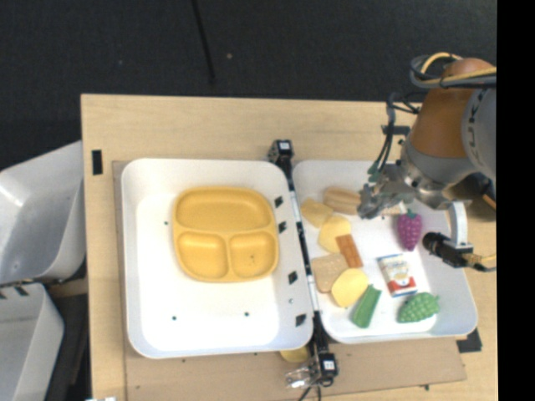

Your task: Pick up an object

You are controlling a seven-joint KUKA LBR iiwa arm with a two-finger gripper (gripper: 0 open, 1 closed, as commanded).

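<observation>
My gripper (378,200) hangs over the back of the right bin (456,307), just right of a tan bread roll (339,198). A purple grape bunch (409,230) lies just to its lower right. Nothing shows between the gripper and the toys below it. Also in this bin are two pale yellow pieces (324,222), an orange stick (349,251), a bread slice (327,269), a yellow lemon (349,286), a green pickle (365,307), a small printed packet (396,274) and a green grape bunch (417,307).
The left bin (150,307) holds a yellow divided plate (226,232). The two bins meet along a black-clipped seam (298,249). The grey and orange arm (447,132) comes in over the bench's right back corner.
</observation>
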